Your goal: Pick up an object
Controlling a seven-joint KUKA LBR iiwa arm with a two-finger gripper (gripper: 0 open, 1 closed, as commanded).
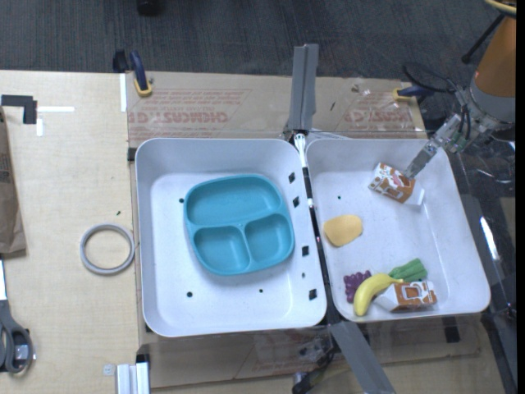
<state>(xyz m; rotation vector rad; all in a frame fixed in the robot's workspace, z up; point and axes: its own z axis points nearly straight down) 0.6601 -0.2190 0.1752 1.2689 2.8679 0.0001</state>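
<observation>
Pincer [420, 162] tips at small carton [392, 184] in right bin [464, 220], perhaps touching

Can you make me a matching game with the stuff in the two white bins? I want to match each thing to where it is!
Things:
1. blue tray
2. banana
3. yellow chip
4. claw

Places:
A. middle of the right bin
B. over the right bin's far corner
C. left bin
D. near edge of the right bin

Pairs: 1-C, 2-D, 3-A, 4-B
</observation>
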